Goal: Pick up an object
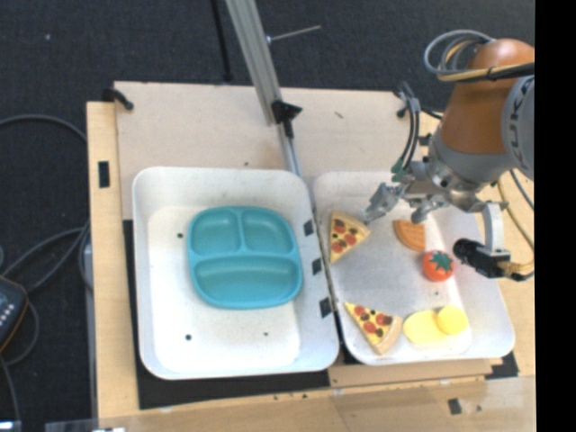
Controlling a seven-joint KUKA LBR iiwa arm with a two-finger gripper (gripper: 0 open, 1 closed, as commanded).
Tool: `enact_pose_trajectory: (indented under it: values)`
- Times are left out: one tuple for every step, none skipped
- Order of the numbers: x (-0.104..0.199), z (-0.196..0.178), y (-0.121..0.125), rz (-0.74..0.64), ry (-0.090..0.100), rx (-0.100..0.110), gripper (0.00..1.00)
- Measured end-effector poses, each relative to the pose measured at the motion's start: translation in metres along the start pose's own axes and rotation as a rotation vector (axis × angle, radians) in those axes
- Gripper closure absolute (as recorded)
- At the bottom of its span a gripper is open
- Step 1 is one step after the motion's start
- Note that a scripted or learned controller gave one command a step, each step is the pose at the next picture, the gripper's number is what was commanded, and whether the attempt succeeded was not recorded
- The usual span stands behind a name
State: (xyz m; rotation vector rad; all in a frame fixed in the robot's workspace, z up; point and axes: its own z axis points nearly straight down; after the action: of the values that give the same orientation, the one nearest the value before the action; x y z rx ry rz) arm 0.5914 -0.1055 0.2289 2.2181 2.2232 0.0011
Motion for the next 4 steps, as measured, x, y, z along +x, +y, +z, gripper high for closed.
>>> enact_pose_trajectory:
  values:
    - [0.0,0.0,0.0,0.001,0.0,0.0,0.0]
    - [-0.009,0.05,0.006,0.003,-0.001,0.005,0.0]
    - [-0.002,0.096,0.006,0.004,0.0,0.005,0.0]
    - [-0.004,0.126,0.008,0.005,-0.001,-0.003,0.0]
